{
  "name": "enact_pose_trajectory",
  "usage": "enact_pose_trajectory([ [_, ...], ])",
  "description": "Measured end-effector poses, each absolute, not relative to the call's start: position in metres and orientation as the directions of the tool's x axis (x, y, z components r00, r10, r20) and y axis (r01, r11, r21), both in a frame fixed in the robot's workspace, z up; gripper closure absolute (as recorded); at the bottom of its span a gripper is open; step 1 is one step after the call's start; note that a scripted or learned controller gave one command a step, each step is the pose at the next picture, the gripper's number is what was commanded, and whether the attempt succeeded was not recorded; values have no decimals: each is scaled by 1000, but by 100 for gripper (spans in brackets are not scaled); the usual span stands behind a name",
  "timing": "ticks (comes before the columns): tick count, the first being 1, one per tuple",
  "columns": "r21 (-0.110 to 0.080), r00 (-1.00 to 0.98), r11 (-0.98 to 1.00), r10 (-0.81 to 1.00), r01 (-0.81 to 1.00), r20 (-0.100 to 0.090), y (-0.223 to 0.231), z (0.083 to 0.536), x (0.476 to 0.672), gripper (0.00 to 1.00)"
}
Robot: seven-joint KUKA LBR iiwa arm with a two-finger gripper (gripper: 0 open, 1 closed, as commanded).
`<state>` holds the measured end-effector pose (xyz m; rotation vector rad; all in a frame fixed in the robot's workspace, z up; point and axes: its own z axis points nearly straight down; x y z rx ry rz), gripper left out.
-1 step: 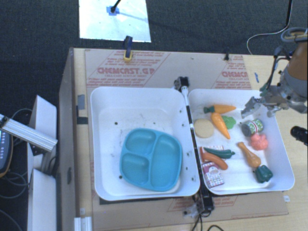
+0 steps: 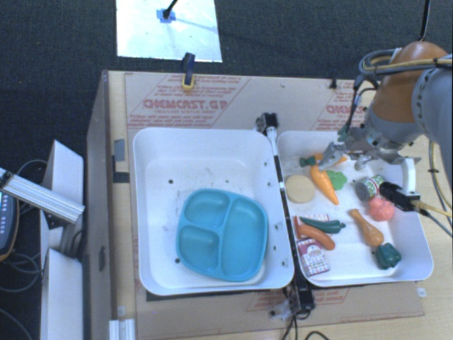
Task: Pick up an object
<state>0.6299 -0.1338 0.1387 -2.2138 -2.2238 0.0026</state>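
My gripper (image 2: 345, 159) hangs low over the back of the right bin (image 2: 417, 243), open, with its fingers apart on either side of the top of an orange toy carrot (image 2: 324, 185). Nothing shows between the fingers. Beside the carrot lie a small green piece (image 2: 337, 180) and a beige disc (image 2: 299, 188). A small can (image 2: 369, 188) and a pink ball (image 2: 381, 208) lie just right of the gripper. Nearer the front are a green pepper (image 2: 323, 224), an orange chili (image 2: 315, 235), a red packet (image 2: 313, 255) and an orange bottle shape (image 2: 368, 229) with a dark green end.
The left bin (image 2: 152, 190) holds a blue divided plate (image 2: 221, 234). The wall between the two bins (image 2: 281, 197) runs just left of the beige disc. The arm's grey and orange wrist (image 2: 400, 91) stands above the right bin's back right corner.
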Motion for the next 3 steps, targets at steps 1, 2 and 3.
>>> enact_pose_trajectory([
  [1,3,-5,5,1000,1000,-1,-90,84,643,0],
  [2,5,-7,7,1000,1000,-4,-92,93,644,100],
  [3,-1,-5,5,1000,1000,0,-45,182,621,100],
])
